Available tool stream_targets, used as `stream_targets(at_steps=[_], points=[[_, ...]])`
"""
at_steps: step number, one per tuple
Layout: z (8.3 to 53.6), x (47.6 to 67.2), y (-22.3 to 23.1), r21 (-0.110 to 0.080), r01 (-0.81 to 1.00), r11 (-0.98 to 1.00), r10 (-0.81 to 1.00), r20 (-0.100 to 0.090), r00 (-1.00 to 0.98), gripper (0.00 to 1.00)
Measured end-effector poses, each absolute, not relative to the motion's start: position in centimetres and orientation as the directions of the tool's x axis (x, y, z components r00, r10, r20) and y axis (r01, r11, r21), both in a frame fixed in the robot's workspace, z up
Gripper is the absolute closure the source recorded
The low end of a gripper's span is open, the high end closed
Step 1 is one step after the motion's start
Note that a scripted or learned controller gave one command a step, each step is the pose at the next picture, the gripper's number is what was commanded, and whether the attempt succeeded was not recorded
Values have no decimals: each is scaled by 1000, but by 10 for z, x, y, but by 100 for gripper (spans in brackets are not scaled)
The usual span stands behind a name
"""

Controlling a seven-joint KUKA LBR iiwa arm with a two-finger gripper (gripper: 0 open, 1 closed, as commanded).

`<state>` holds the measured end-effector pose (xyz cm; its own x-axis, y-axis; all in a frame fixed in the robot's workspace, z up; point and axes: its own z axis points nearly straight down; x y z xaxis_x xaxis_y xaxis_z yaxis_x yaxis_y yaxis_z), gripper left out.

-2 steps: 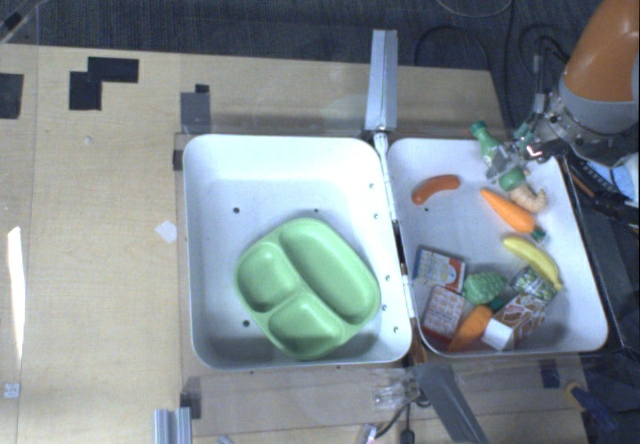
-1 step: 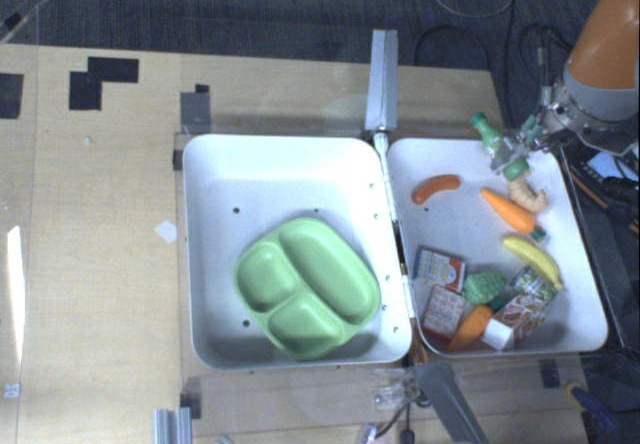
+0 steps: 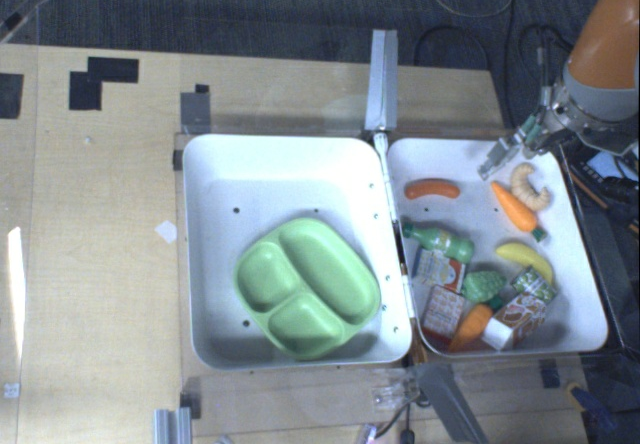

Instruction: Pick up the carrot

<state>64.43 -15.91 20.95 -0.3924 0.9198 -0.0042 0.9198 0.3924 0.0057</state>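
Observation:
The carrot (image 3: 514,207) is orange with a small green end and lies aslant in the far right part of the right bin (image 3: 592,304). A pale curled shrimp toy (image 3: 531,184) touches its upper side. My gripper (image 3: 508,152) hangs over the bin's far edge, up and slightly left of the carrot and apart from it. It is open, with nothing between its fingers. The arm's orange band (image 3: 610,27) is at the top right.
The right bin also holds a sausage (image 3: 432,190), a green bottle (image 3: 440,241), a banana (image 3: 525,257), several small packets (image 3: 444,304) and another orange piece (image 3: 470,326). A green divided plate (image 3: 308,284) lies in the left bin (image 3: 215,182). Cables run behind the bins.

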Motion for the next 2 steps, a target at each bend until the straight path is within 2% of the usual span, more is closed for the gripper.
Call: stream_targets(at_steps=[1, 2], points=[[96, 638, -200, 7, 866, 501, 866, -4, -501, 0], [107, 641, -199, 12, 863, 504, 863, -9, -504, 100]])
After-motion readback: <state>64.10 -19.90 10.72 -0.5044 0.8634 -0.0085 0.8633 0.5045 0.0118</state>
